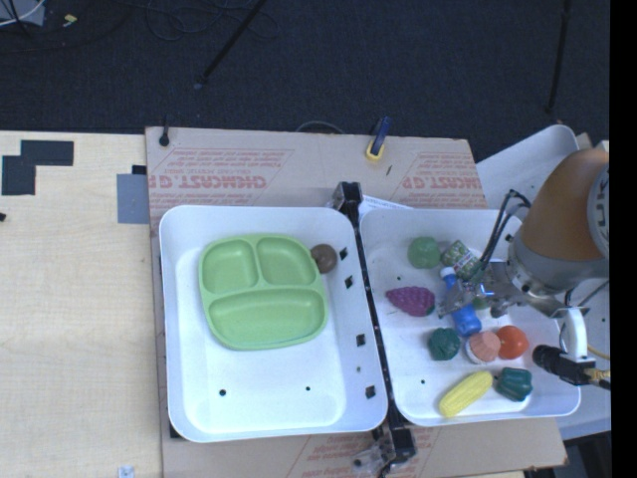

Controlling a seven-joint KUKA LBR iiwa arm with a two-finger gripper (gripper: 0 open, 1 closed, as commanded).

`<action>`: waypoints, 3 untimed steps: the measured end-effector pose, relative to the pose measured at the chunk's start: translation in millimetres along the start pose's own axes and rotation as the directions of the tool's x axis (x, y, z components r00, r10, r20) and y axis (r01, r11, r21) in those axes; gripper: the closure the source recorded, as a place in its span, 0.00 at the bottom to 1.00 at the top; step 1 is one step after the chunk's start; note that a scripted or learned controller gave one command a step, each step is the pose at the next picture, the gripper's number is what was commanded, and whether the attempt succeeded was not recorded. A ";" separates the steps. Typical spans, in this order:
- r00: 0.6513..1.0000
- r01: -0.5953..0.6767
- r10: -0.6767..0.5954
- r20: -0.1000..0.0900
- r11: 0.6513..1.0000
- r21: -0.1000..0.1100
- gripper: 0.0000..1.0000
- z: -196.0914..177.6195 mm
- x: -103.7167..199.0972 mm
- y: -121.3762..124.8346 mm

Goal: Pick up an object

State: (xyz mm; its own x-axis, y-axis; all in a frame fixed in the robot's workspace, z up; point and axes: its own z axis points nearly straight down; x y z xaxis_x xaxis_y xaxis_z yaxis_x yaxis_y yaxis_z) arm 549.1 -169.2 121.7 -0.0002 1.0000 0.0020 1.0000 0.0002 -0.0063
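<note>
While the arm (557, 227) reaches in at the right of the frame, its gripper (466, 302) hangs low in the right bin (398, 386), over the blue piece (466, 322) beside purple grapes (410, 300); its grasp cannot be judged. A straight descent would avoid nudging neighbours.

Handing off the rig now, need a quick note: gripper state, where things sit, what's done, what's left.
Gripper: down in the right bin, over the middle of the toy pile; finger state not readable from this view, nothing seen held.
Right bin: purple grapes, green round toy, blue piece by the gripper, dark green toy, pink and orange round toys, corn, green pepper.
Left bin: green divided plate, small brown ball beside it.
Done: arm is in the pile.
Left: grasp one thing and lift it.
</note>
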 end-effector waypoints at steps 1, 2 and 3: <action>1.000 0.000 0.000 0.000 1.000 -0.002 0.00 36.4 2.5 0.1; 1.000 -0.005 0.005 0.000 1.000 -0.003 1.00 24.1 1.0 0.2; 1.000 -0.005 0.005 0.002 1.000 -0.009 1.00 -33.0 2.3 -8.0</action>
State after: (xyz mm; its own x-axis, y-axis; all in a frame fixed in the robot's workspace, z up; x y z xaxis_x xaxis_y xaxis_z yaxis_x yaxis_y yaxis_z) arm 541.3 -167.0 154.8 0.0050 1.0000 -0.0004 1.0000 -0.0050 0.0022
